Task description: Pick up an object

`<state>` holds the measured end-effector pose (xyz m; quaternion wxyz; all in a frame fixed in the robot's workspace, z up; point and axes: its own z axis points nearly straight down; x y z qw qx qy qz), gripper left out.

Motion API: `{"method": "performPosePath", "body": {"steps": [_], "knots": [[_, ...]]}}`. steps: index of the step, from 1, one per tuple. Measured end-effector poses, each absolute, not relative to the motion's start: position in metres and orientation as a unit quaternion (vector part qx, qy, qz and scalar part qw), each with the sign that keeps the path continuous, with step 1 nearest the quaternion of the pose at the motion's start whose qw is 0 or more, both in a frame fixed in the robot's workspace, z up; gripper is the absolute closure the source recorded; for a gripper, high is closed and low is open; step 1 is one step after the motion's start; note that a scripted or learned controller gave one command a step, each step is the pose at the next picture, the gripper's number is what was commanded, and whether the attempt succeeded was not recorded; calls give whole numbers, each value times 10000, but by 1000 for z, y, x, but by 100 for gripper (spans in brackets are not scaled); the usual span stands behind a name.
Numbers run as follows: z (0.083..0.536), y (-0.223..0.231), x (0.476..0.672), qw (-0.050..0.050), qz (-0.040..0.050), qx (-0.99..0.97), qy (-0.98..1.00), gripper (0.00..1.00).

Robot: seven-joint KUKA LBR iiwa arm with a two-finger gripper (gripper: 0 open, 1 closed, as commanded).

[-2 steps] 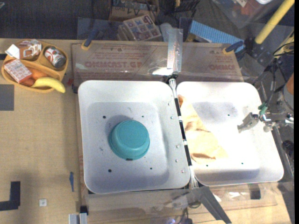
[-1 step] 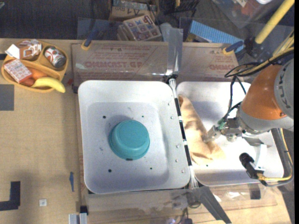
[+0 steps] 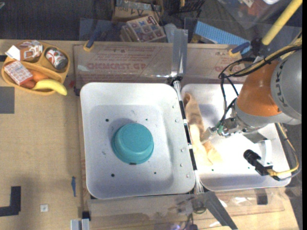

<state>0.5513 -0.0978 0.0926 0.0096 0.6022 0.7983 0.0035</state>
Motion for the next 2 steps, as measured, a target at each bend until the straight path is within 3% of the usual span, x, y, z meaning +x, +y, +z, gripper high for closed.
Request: {"method": "performPosePath", "body": {"steps": [1, 2], "knots": [[103, -97, 552, 94, 59, 6030, 7977, 100], [104, -98, 552, 98, 53, 6031, 7976, 0]]}}
